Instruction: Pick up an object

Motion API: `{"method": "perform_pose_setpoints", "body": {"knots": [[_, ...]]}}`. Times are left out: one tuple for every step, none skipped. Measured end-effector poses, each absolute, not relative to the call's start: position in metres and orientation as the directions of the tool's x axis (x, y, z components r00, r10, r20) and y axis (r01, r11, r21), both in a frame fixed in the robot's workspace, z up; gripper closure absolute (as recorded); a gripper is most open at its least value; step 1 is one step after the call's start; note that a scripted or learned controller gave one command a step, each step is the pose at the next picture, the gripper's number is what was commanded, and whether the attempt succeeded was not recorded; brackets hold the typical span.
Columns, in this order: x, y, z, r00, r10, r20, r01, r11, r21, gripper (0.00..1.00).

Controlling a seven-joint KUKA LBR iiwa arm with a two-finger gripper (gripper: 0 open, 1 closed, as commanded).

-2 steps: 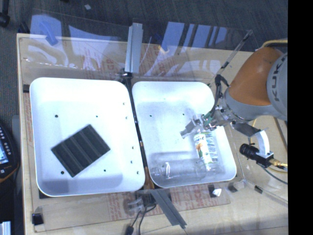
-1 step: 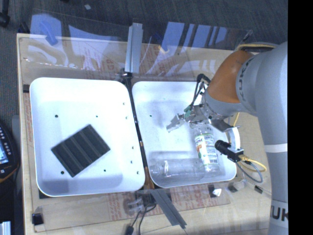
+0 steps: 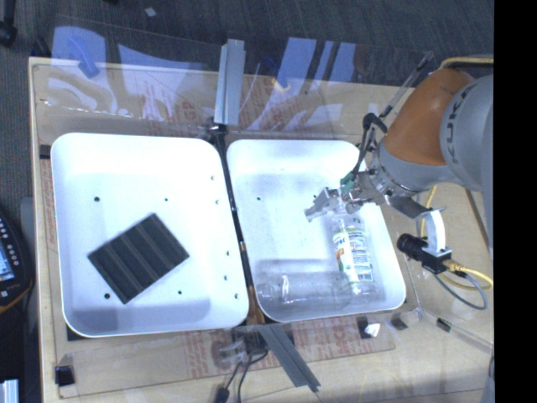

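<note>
Bins first: two shallow white ones side by side on the bench, seen from above at a slant. The left bin point(image 3: 75, 166) has one thing in it, a dark ribbed rectangular pad point(image 3: 138, 257) lying flat and turned at an angle, toward the near-left part of the floor.

The right bin point(image 3: 268, 162) is where the action is. A clear plastic bottle point(image 3: 352, 254) with a white and orange label lies on its side along the right wall, running roughly from the middle of the bin toward the near edge. Just beside it, along the near wall, there's a second see-through container point(image 3: 302, 285) lying crosswise, kinda hard to make out since it's transparent against white. The two look like they're touching or nearly so at the near-right corner, can't say which.

The arm point(image 3: 436, 128) comes in from the right, grey with that orange band, bent down over the right bin's right rim. The gripper point(image 3: 329, 203) sits low over the bin floor, right at the top end of the labelled bottle. Honestly can't tell how wide the tool is spread or whether it has anything; it's too small and blurry at this angle.

Some cables point(image 3: 457, 271) trail on the bench right of the bin.
</note>
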State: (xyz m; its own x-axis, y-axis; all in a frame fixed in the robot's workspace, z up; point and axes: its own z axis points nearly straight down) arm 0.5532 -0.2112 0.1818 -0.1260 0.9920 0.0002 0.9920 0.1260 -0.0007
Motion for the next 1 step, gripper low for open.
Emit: {"method": "perform_pose_setpoints", "body": {"knots": [[0.5563,-0.211,0.1846,-0.113,0.994,-0.001,0.994,0.113,-0.001,0.0]]}}
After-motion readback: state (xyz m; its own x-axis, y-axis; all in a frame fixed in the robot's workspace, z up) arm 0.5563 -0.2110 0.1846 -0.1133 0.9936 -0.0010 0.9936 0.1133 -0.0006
